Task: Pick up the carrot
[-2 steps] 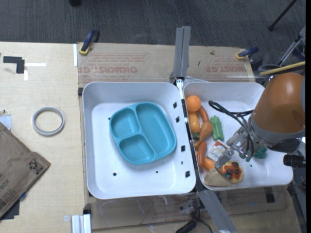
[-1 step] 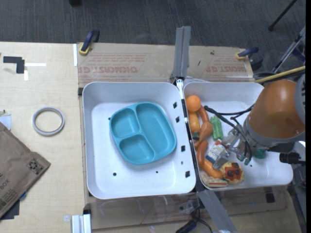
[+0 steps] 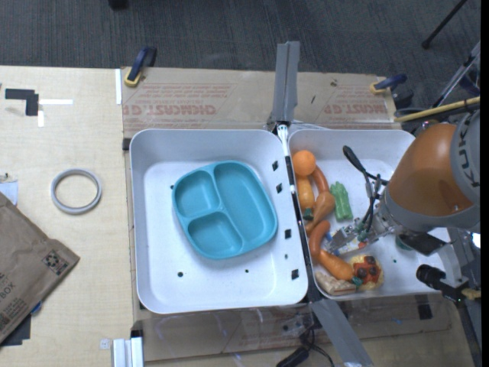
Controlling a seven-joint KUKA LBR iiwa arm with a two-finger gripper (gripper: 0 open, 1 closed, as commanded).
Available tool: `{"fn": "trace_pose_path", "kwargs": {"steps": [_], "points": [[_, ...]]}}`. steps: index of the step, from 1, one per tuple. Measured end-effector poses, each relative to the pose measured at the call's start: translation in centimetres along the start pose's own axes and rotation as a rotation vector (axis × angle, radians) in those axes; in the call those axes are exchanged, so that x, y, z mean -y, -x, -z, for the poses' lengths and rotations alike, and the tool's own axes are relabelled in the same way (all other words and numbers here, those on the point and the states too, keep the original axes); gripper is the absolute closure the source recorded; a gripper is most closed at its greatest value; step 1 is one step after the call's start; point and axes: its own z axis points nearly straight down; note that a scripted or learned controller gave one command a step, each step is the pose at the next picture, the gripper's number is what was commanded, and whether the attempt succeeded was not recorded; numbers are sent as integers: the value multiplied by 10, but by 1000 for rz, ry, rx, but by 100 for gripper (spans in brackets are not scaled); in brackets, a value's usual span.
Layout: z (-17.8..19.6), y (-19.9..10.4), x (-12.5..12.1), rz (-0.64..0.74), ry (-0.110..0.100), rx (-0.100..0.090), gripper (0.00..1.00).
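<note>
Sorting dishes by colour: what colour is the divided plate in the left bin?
Teal blue, plain; the camera view shows the divided plate clearly.

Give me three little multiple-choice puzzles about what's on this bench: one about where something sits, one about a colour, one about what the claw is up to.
1. Where does the divided plate lie?
A. left bin
B. right bin
C. on the cardboard

2. What colour is that plate?
A. red
B. teal blue
C. yellow

3. Where is the claw now?
A. low in the right bin among the toy food
B. above the tape ring
C. on the plate

Answers:
1 A, it lies on the left bin's floor.
2 B, teal blue against the white bin.
3 A, its tip sits by the carrot in the food pile.
</note>
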Motion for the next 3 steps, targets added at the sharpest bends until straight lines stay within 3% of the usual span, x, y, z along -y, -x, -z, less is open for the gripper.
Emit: {"fn": "trace_pose_path", "kwargs": {"steps": [2,3], "points": [[-1,8,6,232,-8,-2,0],[89,-61,-18,12,-31,-17,0]]}}
